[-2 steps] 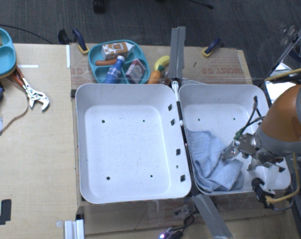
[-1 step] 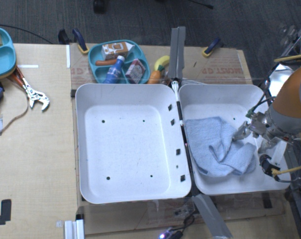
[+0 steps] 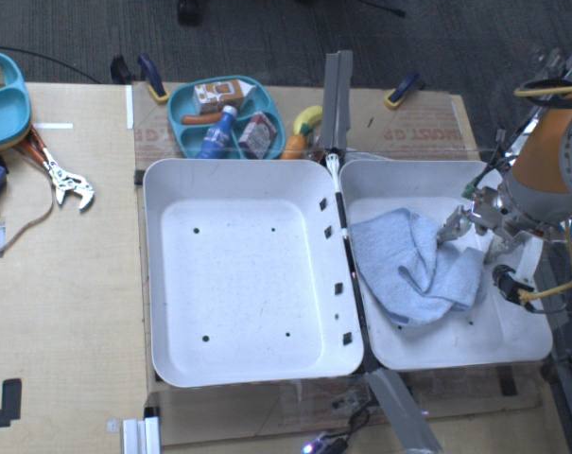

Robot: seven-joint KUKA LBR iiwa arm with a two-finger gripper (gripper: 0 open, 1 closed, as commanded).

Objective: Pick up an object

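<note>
A crumpled light-blue cloth (image 3: 410, 265) lies in the right white bin (image 3: 512, 343), covering its left and middle parts. My gripper (image 3: 475, 237) hangs over the cloth's right edge, near the bin's right side. Its two fingers are spread apart, one fingertip (image 3: 450, 230) pointing at the cloth's upper right fold, the other lower right near the bin floor. Nothing sits between the fingers. The grey arm with its orange band (image 3: 550, 145) comes in from the right edge.
The left white bin (image 3: 163, 282) stands beside it, split off by a grey divider (image 3: 338, 112). Behind the bins sit a teal tray (image 3: 182, 121) of small items and a banana (image 3: 307, 118). A wrench (image 3: 68, 185) lies on the bench at left.
</note>
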